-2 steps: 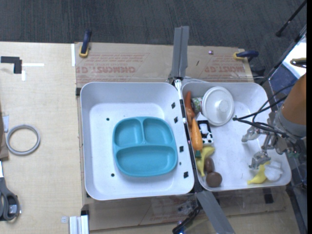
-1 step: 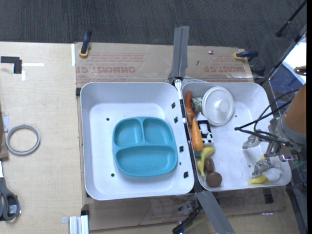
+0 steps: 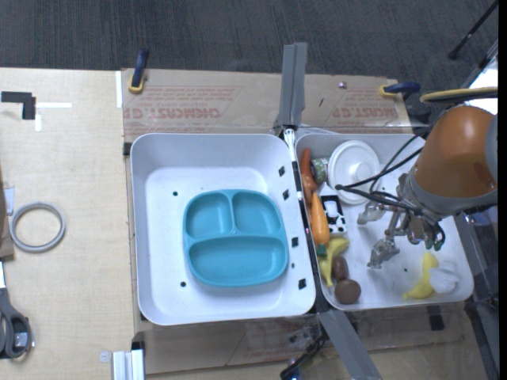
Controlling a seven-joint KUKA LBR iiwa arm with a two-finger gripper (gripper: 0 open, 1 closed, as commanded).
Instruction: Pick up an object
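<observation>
Right bin, claw nr yellow toy, apart

You see two smooth white plastic bins; the blue divided plate looks matt plastic; the tabletop is pale wood; the gripper is shiny metal.

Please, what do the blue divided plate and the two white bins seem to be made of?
The blue divided plate looks like moulded plastic: one even colour, rounded compartment walls, a soft sheen. The left bin and the right bin also look like plastic, smooth and slightly glossy, with rounded corners; thin coated metal cannot be ruled out.
</observation>
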